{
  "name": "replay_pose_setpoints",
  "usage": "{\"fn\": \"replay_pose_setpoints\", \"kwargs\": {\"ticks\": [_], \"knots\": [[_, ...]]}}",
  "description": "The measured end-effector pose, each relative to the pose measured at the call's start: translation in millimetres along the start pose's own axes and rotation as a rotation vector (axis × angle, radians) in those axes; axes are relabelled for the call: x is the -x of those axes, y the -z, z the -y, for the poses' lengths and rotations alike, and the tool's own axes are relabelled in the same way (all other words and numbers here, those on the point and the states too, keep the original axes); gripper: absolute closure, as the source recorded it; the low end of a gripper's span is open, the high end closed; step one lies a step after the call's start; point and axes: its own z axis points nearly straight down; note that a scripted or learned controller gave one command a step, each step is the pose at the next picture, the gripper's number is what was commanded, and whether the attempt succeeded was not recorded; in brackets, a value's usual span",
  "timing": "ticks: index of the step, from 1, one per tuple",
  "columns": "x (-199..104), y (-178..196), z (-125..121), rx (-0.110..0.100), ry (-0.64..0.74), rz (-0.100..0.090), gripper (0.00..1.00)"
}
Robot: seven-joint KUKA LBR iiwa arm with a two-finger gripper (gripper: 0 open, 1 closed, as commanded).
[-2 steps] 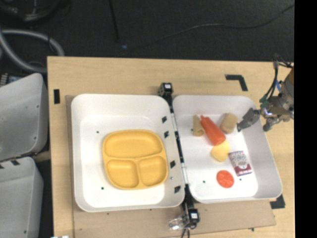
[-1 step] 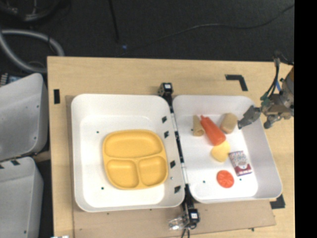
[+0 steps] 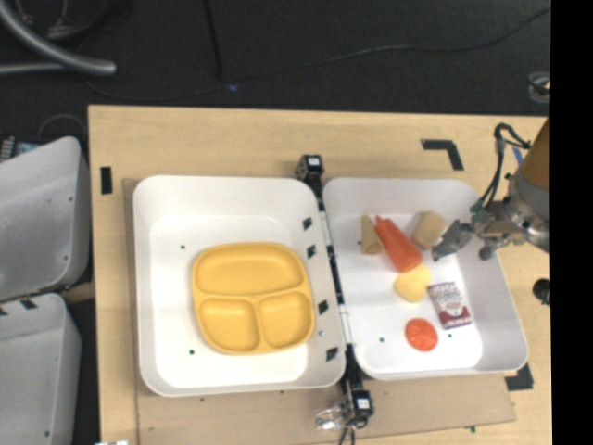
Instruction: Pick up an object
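Room to move: from where I sat, the right bin (image 3: 482, 341) had its stuff bunched in the middle, with bare white floor along the lower edge and the upper left corner. The arm (image 3: 533, 179) came in at the right edge of the frame, over that bin's upper right rim.

Gripper: the gripper (image 3: 460, 239) hung just inside the right bin's upper right part, near the tan block. Fingers looked spread a bit with nothing between them, far as I could make out. Kinda dark and blurry there.

Pickable things: a red-orange bottle (image 3: 398, 245) lay slanted in the upper middle, touching a tan cork-like piece (image 3: 371, 236) on its left. A tan block (image 3: 427, 229) sat just to its right. A yellow lump (image 3: 412, 285) sat right below the bottle's lower end. A small red and white packet (image 3: 448, 304) lay just right of the lump. A red round thing (image 3: 422, 335) lay lower down, apart from the rest.

Left bin: the left bin (image 3: 167, 211) held one yellow divided plate (image 3: 252, 297), three compartments, sitting roughly center with white floor all around it.

Bench: the wooden bench (image 3: 232, 142) showed as a border round both bins, widest along the top.
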Motion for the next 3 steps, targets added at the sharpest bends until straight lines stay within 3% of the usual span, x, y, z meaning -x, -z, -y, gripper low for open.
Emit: {"fn": "replay_pose_setpoints", "kwargs": {"ticks": [1, 2, 3], "knots": [[-4.1, -60.4, 6.3, -0.001, -0.001, -0.001, 0.0], [-0.7, -102.9, 3.6, 0.013, -0.002, 0.007, 0.0], [1.8, -87.5, 1.1, 0.022, -0.008, 0.01, 1.0]]}}
